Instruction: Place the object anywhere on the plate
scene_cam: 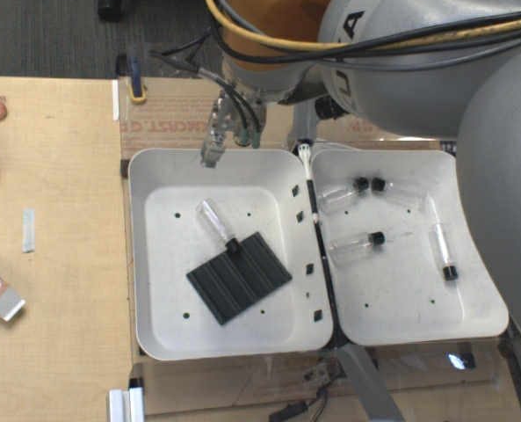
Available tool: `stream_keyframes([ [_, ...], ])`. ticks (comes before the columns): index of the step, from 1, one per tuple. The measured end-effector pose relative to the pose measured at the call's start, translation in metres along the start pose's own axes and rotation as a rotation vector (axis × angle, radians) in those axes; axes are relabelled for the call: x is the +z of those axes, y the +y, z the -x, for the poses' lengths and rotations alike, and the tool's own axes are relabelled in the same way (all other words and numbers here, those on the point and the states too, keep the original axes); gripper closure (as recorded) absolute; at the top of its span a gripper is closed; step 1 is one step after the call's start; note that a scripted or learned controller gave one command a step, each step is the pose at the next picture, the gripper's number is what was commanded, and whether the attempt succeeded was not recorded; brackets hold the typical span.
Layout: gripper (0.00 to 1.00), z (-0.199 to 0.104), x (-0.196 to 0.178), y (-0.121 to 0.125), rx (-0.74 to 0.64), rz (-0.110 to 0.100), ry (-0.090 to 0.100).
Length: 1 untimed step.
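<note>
Grey metal tool (214, 143) hung over far rim of left bin (146, 262), near its back-left corner; finger state could not be told. Nothing seen between its tips. Clear tube (218, 224) with black cap lay below tool, toward camera, inside same bin. Tube's long axis ran diagonal, capped end touching upper edge of black ribbed plate (240, 277). Judged: tube sat half on plate's edge; move turned on short descent straight toward viewer.
</note>
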State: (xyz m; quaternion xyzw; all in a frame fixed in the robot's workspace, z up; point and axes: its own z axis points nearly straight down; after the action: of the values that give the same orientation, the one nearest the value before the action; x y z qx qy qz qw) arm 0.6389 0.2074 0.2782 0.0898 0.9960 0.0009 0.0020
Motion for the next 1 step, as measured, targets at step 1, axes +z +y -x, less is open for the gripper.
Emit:
stream_keyframes([
  [1, 1.00, -0.0447, -0.0312, 0.0068, -0.318, 0.000, 0.002],
])
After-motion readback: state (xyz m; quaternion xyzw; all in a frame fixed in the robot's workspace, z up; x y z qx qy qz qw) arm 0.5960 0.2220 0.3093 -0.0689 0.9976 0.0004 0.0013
